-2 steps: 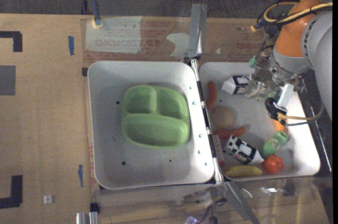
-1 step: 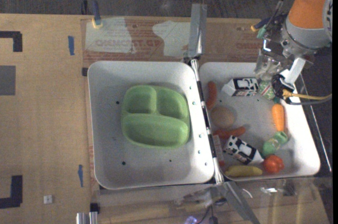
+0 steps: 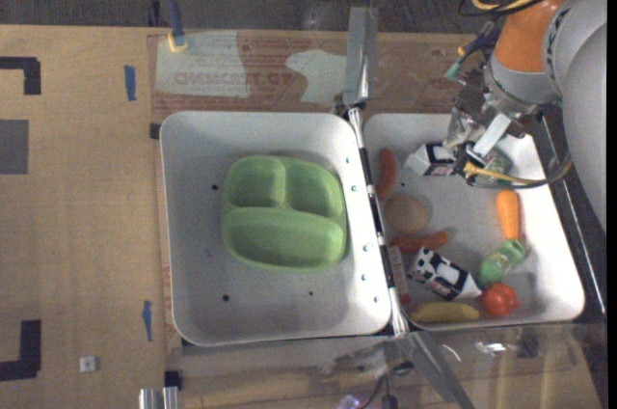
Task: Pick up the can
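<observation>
Honestly, I cannot tell the state of my gripper (image 3: 479, 147), which hangs over the far end of the right bin (image 3: 569, 286), and the can (image 3: 498, 168) sits so close beside the small carton (image 3: 431, 158) that I might grab the carton instead.

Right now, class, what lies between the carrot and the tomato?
In the camera view, a small pale green toy food lies between the carrot and the tomato, close to both.
</observation>
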Robot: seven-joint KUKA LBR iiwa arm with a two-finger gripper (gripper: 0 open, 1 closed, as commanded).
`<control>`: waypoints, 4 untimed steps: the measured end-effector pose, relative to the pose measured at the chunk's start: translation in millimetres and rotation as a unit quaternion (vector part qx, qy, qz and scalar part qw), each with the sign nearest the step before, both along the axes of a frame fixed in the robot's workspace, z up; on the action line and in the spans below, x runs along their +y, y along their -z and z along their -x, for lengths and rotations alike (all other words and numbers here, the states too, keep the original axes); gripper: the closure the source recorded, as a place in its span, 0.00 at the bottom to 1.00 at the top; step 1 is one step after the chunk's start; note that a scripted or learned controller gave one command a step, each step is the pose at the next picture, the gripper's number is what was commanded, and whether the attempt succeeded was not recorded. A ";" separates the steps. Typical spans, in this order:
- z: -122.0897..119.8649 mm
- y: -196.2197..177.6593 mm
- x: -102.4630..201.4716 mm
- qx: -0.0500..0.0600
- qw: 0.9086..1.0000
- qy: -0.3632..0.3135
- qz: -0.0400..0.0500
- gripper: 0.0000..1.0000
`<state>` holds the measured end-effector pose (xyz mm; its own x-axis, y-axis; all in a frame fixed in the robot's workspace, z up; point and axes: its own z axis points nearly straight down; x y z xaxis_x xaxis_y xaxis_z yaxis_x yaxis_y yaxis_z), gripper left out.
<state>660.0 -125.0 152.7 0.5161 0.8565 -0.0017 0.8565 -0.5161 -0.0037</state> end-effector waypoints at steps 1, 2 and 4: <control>-2.3 -32.1 52.9 -0.002 0.989 0.146 0.001 1.00; -2.9 -42.2 54.6 -0.002 0.990 0.144 0.001 1.00; -4.2 -62.0 57.7 -0.003 0.990 0.140 0.002 1.00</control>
